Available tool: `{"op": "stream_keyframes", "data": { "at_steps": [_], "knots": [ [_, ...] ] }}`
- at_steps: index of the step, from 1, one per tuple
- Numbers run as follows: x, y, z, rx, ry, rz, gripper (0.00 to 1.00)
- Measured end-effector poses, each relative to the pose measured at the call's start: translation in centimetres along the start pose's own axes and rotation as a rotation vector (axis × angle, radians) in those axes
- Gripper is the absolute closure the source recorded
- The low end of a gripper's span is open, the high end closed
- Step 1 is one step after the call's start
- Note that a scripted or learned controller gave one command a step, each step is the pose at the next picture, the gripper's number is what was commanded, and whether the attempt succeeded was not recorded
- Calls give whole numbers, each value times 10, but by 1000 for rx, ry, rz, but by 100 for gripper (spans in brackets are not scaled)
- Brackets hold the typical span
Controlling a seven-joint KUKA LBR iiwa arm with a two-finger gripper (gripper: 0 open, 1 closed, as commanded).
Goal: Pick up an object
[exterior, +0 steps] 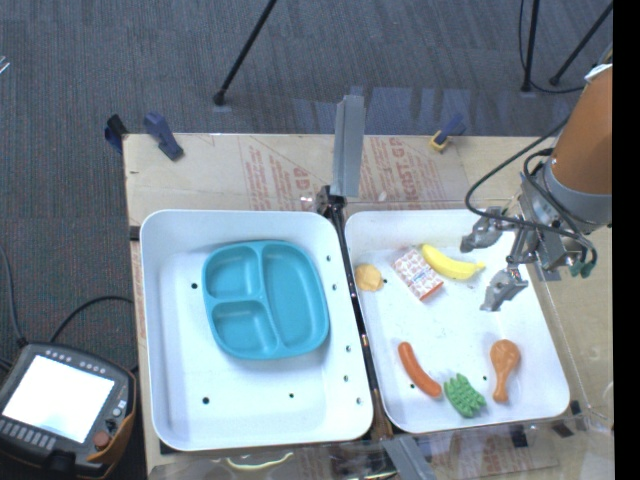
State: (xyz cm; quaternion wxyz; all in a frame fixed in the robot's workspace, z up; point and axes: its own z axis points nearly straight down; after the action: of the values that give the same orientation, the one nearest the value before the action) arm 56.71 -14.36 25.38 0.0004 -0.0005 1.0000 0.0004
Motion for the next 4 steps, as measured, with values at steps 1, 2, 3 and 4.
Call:
{"op": "stream_keyframes", "data": {
  "at_steps": [1, 2, 3, 4],
  "knots": [
    [38, -20, 168, -1, 3, 25, 0],
    [-8, -53, 166, 0, -1, 375, 0],
    [-66, -68, 166, 1, -2, 781, 0],
    [-51, -41, 166, 1, 0, 1021, 0]
  ]
}}
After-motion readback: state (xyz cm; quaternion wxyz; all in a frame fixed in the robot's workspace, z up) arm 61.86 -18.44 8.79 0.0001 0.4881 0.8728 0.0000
